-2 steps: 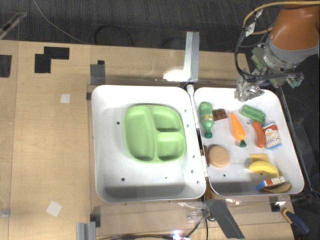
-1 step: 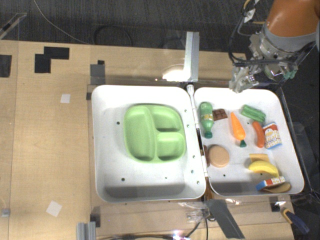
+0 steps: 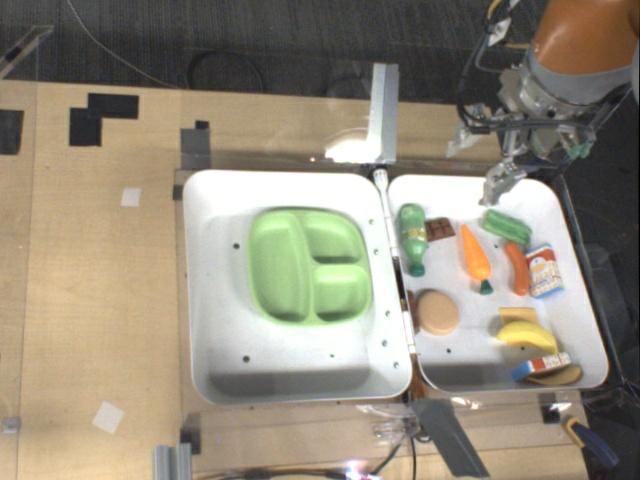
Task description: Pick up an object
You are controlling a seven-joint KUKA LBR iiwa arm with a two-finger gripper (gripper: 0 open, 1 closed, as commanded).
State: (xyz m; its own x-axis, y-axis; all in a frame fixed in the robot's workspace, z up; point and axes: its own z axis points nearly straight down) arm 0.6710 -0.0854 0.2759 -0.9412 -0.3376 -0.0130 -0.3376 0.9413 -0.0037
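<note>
Toy foods, a carrot [image 3: 475, 255] and banana [image 3: 526, 334] among them, lie in the right bin [image 3: 575, 258]. Gripper [image 3: 500, 183] hovers over its far edge; its grip state cannot be told.

I see my arm [image 3: 580, 28] coming in from the upper right of the camera view, its orange band broad and rounded at the top of the picture. Below the band sits the grey wrist [image 3: 548, 96], ringed with cables and small fittings that stick out to both sides. From the wrist the gripper [image 3: 497, 190] hangs down and slightly to the left, a slim pale metal piece that narrows toward its tip. I cannot make out from this angle how its tip is set, since the slant folds everything into one thin shape. Nothing sits at that tip that I can see.
</note>
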